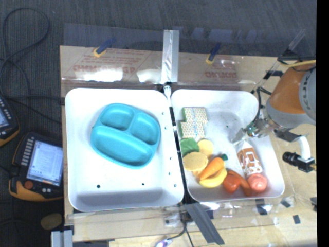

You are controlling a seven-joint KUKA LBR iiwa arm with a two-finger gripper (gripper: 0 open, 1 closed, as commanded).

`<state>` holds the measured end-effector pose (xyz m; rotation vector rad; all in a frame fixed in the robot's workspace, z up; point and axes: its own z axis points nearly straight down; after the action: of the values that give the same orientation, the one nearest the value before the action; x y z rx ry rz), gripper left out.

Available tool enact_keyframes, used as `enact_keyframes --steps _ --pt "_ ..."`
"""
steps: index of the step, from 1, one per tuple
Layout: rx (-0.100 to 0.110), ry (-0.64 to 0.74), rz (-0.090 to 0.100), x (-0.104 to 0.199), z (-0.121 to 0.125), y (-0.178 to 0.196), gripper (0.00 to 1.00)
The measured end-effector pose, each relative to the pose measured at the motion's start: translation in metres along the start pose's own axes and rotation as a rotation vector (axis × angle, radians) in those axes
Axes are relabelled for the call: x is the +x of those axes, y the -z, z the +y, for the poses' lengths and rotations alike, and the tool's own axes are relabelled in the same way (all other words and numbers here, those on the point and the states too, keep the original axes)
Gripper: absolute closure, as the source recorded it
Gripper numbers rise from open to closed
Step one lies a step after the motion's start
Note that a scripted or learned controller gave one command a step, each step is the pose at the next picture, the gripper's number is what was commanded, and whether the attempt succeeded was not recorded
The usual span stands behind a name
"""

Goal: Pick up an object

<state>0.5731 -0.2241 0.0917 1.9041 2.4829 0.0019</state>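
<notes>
Gripper (250,131), a small metallic two-finger tool at the end of the grey arm with the orange band (289,94), sits at the right-centre of the frame, low over the upper right part of the right white bin (226,99); whether it is wide or narrow cannot be told, since it is too small and blurred, and nothing visibly sits in it. The step in hand looks like the approach, with no object lifted yet. Closest to it is the white and orange packet (249,159), lying flat on the bin floor just below it, its long axis running from upper left to lower right, the lower end meeting a round red fruit (258,182). The next move would call for a short drop and a shift toward lower frame, with the grip set across the packet's narrow width. Other candidates crowd the bin's lower centre: an orange carrot (212,167) pointing up-right, over a yellow banana (215,179). The left bin (77,102) holds a turquoise divided plate (126,134).
</notes>
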Motion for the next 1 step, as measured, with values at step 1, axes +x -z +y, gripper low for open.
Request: enact_keyframes --steps 1 --pt "0.011 -0.137 0.005 -0.0023 0.0068 0.1083 1.0"
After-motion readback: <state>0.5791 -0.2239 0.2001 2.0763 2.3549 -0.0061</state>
